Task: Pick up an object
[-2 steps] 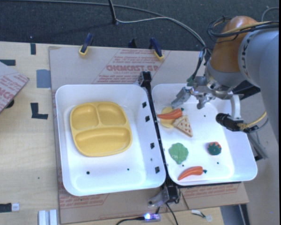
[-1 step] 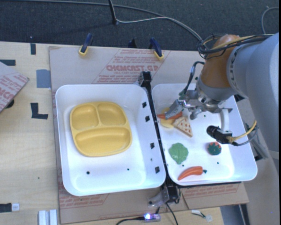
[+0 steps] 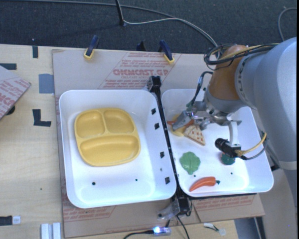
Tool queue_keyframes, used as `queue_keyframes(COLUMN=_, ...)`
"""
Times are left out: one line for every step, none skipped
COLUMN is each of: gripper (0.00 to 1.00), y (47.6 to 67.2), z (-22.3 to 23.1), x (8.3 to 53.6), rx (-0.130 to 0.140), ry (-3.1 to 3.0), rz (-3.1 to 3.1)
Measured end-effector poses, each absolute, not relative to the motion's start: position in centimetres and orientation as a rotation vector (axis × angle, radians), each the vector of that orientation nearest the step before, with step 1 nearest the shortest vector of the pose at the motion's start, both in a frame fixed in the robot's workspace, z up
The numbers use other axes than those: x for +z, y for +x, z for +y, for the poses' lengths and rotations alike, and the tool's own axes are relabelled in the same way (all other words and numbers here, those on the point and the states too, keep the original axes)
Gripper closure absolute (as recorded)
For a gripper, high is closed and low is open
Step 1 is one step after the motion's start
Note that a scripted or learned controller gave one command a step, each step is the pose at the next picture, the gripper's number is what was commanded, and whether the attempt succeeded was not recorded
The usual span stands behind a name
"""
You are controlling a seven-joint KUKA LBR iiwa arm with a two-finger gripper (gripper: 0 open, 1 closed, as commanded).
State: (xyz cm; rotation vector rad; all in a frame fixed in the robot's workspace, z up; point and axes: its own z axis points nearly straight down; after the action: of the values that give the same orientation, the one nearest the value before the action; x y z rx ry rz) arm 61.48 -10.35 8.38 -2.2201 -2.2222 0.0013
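My gripper (image 3: 185,120) is low in the right bin (image 3: 254,180), near the bin's left wall. A toy pizza slice (image 3: 196,135) lies just below and to the right of it, touching or nearly touching it. A small orange piece (image 3: 171,119) peeks out at the gripper's left side. A green leafy toy (image 3: 190,162) lies further toward the front. An orange carrot-like toy (image 3: 203,183) rests near the front edge. I see nothing clearly lifted off the bin floor.
The left bin (image 3: 74,188) holds a yellow divided plate (image 3: 107,136). A black divider (image 3: 162,133) runs between the bins. A dark and teal piece (image 3: 227,153) with a yellow cable hangs beside the arm (image 3: 229,83) over the right bin.
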Motion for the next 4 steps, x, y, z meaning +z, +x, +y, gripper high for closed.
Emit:
queue_keyframes(gripper=1.0, y=61.6, z=-10.4, x=9.6, rx=-0.002, ry=-2.222, rz=-2.224)
queue_keyframes(gripper=1.0, y=62.5, z=-9.7, x=14.9, rx=-0.004, ry=-2.222, rz=-2.225)
queue_keyframes(gripper=1.0, y=62.5, z=-9.7, x=20.1, rx=-0.003, ry=-2.223, rz=-2.224)
queue_keyframes(gripper=1.0, y=60.4, z=-3.8, x=20.7, rx=-0.002, ry=-2.215, rz=-2.226)
